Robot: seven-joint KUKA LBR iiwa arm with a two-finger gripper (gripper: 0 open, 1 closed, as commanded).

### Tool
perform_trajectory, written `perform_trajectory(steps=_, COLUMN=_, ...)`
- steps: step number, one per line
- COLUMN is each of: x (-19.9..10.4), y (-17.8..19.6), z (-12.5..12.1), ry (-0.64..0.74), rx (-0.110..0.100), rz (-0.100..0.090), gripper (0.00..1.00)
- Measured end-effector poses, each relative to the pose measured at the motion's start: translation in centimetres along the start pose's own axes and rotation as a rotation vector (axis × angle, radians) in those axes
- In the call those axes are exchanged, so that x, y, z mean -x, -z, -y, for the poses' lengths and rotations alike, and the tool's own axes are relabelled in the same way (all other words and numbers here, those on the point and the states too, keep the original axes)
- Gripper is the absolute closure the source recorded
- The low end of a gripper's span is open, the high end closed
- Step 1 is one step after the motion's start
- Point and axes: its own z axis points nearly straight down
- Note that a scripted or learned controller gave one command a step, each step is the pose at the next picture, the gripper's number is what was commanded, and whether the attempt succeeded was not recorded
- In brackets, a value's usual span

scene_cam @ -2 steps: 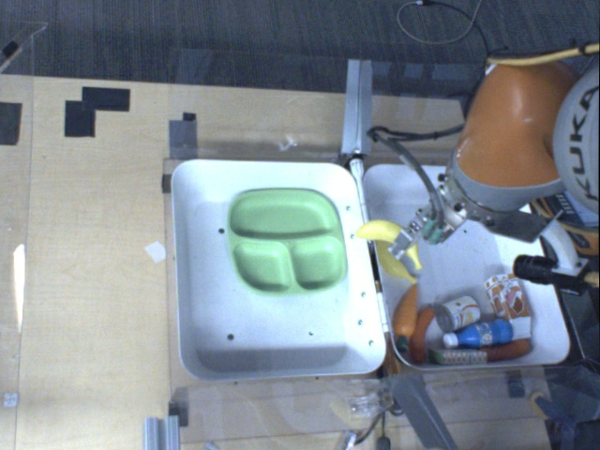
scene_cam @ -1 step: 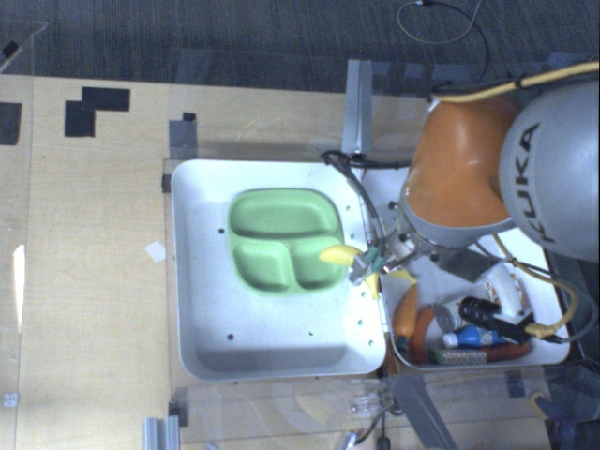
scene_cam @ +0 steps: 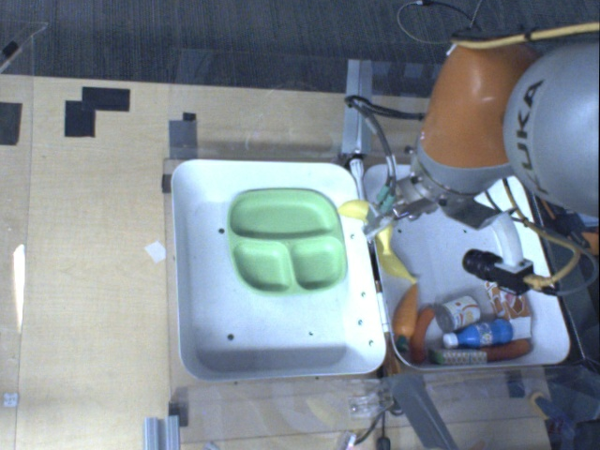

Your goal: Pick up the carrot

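The carrot (scene_cam: pixel 405 311) is an orange, stubby shape lying against the left wall of the right bin (scene_cam: pixel 553 331), near its front corner. My gripper (scene_cam: pixel 381 219) hangs over the divide between the two bins, well behind the carrot and apart from it. A yellow banana (scene_cam: pixel 395 259) lies right under and around the gripper, one end poking over the left bin's rim. The arm's orange band and grey body cover the back of the right bin.
A green divided tray (scene_cam: pixel 285 239) sits in the left bin (scene_cam: pixel 202 345). Beside the carrot lie a red sausage (scene_cam: pixel 423 332), a small can (scene_cam: pixel 457 313), a blue bottle (scene_cam: pixel 480 335) and a long red item (scene_cam: pixel 487 352). A black cable fitting (scene_cam: pixel 487 265) hangs over the right bin.
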Motion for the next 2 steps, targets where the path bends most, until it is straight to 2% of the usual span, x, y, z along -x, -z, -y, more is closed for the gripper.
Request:
perform_trajectory(steps=1, x=-5.8, y=1.8, z=2.1, ry=-0.247, rx=-0.001, rz=-0.001, gripper=1.0)
perform_trajectory(steps=2, x=-8.9, y=2.8, z=2.9, ry=-0.432, rx=-0.001, rz=-0.001, gripper=1.0)
